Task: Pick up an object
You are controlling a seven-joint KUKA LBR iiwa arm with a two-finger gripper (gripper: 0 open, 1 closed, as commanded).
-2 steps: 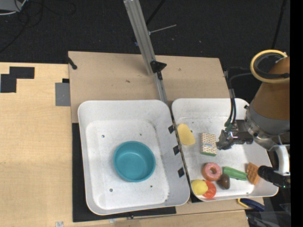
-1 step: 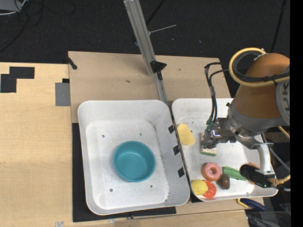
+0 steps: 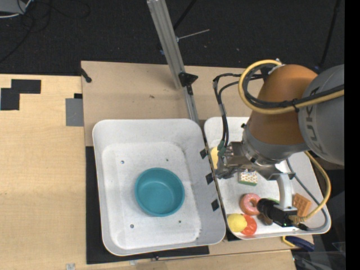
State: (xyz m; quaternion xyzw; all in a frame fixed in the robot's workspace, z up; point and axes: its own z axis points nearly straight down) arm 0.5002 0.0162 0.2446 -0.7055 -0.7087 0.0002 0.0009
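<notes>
From above, the arm hangs over the right bin. Its gripper is low by the bin's left wall. I cannot tell its grip. A teal bowl sits in the left bin. A pink donut lies beside a yellow ball.

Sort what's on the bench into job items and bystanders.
For the job:
- arm, over the right bin
- doughnut
- yellow ball
- red piece
- orange waffle piece
- patterned block

Lying about:
- teal bowl in the left bin
- metal bar
</notes>
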